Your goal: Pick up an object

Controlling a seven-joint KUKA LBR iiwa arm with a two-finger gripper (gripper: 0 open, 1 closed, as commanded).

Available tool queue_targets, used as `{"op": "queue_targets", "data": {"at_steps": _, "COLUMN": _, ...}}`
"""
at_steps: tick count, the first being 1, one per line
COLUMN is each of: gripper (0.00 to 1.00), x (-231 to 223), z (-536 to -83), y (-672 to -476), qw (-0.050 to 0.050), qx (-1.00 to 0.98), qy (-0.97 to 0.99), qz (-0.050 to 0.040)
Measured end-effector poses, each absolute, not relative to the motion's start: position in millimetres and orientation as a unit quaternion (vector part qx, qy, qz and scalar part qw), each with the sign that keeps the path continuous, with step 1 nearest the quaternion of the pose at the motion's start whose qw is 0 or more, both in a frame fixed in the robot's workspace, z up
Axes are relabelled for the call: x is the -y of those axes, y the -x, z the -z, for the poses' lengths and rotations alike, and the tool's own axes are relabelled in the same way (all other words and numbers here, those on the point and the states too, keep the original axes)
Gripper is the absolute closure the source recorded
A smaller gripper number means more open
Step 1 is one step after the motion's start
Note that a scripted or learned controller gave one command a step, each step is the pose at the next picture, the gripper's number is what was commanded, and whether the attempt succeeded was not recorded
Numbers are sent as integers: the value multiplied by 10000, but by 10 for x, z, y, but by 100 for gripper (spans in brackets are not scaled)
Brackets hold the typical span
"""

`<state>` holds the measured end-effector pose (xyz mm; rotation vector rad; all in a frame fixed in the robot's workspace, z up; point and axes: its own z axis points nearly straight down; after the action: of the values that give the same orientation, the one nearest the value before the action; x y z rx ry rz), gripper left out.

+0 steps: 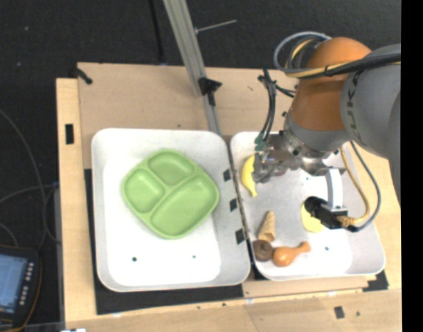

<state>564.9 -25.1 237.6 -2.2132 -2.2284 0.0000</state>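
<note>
My gripper hangs low over the left side of the right bin, right beside a yellow banana that lies along the bin's left wall. The wrist hides part of the banana and the fingertips. Further forward lie an ice-cream cone toy with a brown end and an orange gourd-shaped toy. A yellow piece peeks out from under the arm's black attachment.
The left bin holds a green divided plate. A slanted metal pole rises behind the bins. The arm's grey and orange body covers the right bin's back right part.
</note>
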Motion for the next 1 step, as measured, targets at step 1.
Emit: {"op": "queue_targets", "data": {"at_steps": 1, "gripper": 100, "x": -183, "z": -2442, "y": -5735, "qw": 0, "qx": 7096, "qy": 7046, "qz": 10}}
